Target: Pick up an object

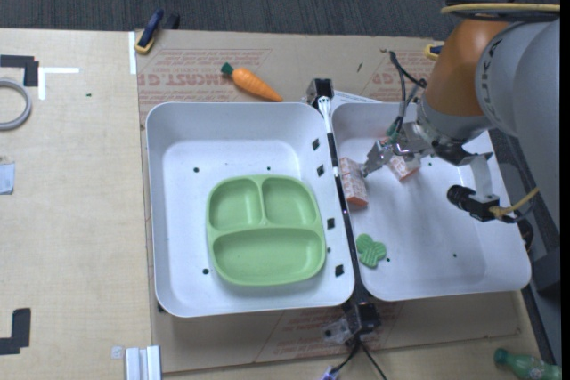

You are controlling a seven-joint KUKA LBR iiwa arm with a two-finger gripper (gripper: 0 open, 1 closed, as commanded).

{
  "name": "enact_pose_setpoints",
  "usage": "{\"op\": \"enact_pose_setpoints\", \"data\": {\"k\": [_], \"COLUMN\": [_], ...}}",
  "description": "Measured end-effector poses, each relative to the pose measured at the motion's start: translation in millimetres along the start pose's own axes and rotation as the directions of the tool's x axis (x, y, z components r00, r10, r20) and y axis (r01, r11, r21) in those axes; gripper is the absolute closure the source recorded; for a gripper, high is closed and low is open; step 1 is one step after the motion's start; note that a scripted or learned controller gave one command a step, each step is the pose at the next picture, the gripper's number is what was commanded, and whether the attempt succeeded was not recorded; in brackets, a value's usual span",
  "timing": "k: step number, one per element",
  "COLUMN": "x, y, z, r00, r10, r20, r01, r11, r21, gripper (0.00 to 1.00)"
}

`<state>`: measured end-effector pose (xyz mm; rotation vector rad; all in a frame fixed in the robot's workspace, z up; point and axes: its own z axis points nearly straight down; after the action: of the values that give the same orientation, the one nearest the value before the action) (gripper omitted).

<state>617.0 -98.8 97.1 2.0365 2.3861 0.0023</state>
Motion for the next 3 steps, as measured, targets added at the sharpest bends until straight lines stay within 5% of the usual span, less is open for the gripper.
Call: {"op": "enact_pose_setpoints", "data": {"k": [1, 2, 3], "x": [-2.4, -2.3, -2.8], "y": [1.1, 1.0, 1.4], "z": [-10.7, -10.6, -20.4], "r00": [1.0, 1.0, 1.0], "r10": [-0.001, -0.001, -0.003], "r20": [0.007, 0.007, 0.008], "r01": [0.001, 0.002, 0.003], "r11": [1.0, 1.0, 1.0], "r21": [-0.007, -0.007, -0.008], "gripper": [1.0, 0.0, 1.0]}}
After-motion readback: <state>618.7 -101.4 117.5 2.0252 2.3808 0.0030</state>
